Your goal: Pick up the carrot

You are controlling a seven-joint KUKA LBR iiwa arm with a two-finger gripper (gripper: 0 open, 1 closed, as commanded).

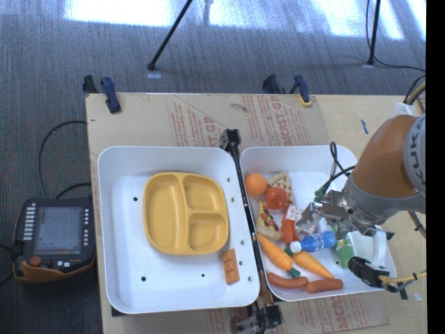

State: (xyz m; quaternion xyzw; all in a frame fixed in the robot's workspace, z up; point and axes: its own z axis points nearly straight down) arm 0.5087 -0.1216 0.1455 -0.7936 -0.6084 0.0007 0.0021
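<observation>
Carrots are seen in the right bin (344, 160): 1 carrot (275, 252) lies near the bin's left wall, and a 2nd carrot (312, 263) lies just beside it, toward the front. An orange (256, 184), a tomato (276, 197), a blue bottle (314, 242) and 2 sausages (306, 283) are noted around them. The gripper (310, 216) is placed low over the clutter behind the carrots; the state of its jaws cannot be told. A yellow divided plate (185, 211) is held in the left bin (122, 256)
</observation>
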